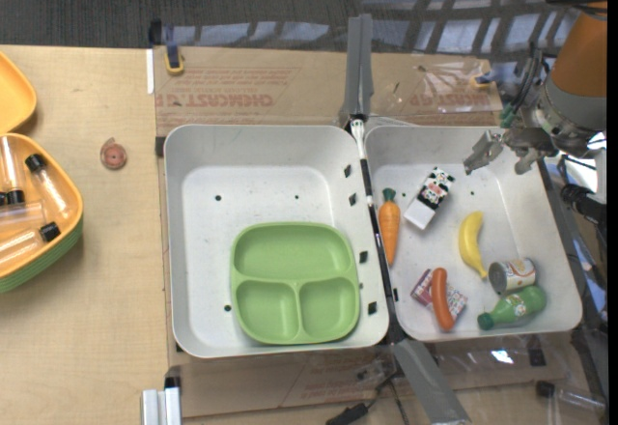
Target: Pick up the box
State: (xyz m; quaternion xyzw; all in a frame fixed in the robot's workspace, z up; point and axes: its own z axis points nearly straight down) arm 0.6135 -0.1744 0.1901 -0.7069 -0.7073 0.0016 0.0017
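Pincer (503, 151) hangs with fingers apart at two o'clock of the box (431, 198), likely light, stiff cardboard, best gripped across its narrow sides.

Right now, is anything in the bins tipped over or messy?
Yes, a little. In the right bin the green bottle and the can lie on their sides, and the sausage lies across the small box. The green tray sits flat in the left bin. Nothing looks spilled or broken.
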